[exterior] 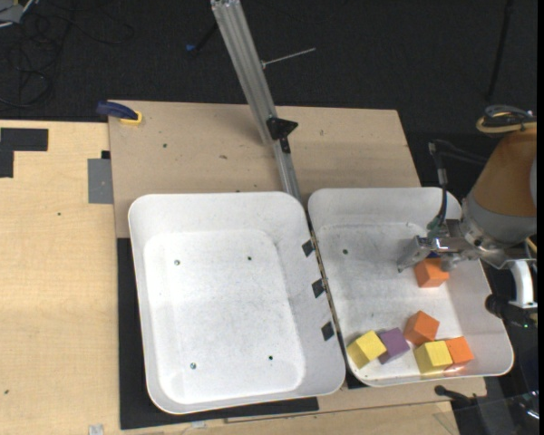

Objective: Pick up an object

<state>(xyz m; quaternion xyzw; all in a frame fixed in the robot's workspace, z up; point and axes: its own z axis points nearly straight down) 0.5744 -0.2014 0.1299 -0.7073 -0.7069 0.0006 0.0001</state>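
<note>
Orange cube [432,273] sits alone in upper right of right bin [372,225], touching or just under gripper [432,247], whose finger state can't be told from here. Looks like light foam, stiff enough, matte not slippery; take it across two flat opposite faces. Left bin [163,220] bare, lots of room left of cube, right rim near, other blocks [417,341] well apart below.

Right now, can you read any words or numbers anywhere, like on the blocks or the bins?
No text to read: none.
The coloured blocks, such as the orange block by the gripper and the purple block, have plain faces.
The left bin and right bin carry no readable label.
</note>
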